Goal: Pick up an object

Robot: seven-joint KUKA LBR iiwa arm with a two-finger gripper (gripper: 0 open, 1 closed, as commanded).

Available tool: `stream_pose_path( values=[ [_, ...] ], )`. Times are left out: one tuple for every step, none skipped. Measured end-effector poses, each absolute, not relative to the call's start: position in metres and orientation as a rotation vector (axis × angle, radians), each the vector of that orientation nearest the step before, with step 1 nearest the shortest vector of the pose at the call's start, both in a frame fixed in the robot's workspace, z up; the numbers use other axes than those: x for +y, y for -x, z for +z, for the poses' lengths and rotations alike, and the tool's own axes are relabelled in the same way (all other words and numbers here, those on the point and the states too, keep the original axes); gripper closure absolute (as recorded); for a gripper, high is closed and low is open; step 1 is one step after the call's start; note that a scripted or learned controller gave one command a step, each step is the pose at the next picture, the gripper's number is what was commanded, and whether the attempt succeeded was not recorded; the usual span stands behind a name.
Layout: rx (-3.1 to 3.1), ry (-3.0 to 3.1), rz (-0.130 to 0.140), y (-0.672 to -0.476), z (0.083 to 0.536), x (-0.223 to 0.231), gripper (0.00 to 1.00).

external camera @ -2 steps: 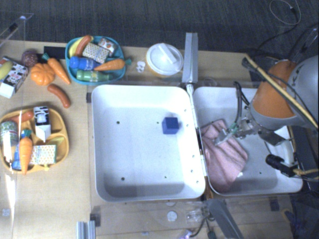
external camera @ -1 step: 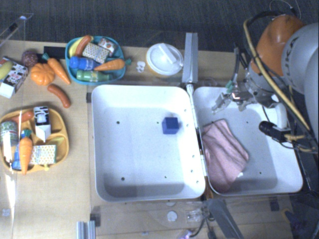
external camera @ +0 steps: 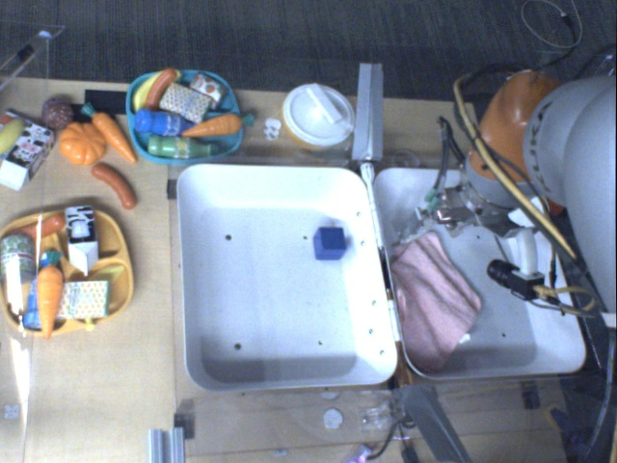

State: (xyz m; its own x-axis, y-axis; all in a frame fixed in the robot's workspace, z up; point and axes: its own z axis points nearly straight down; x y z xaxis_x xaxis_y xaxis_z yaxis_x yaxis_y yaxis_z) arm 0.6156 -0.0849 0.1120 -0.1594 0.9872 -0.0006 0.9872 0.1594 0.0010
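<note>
Grey rounded arm (external camera: 578,152) — orange band (external camera: 511,114) above the wrist — trailing yellow and black cables (external camera: 501,186).

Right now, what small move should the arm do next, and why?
Probably lower the gripper toward the pink cloth in the right bin. It hangs over that bin's top left, just above the cloth, while the blue block lies farther off, in the left bin.

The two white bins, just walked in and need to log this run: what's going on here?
The KUKA arm reaches into the right bin, where a pink cloth lies. Its gripper sits just above the cloth's upper end, nothing visibly held. A blue block sits alone in the left bin.
</note>
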Motion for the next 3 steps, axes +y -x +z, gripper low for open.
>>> stream_pose_path(
  values=[
    [2.424,-1.98,0.014,-0.588,0.091,-0.104,0.0],
    [2.423,-1.973,0.022,-0.591,0.103,-0.102,1.0],
    [2.752,-1.502,0.004,-0.67,0.186,-0.078,1.0]
  ],
)
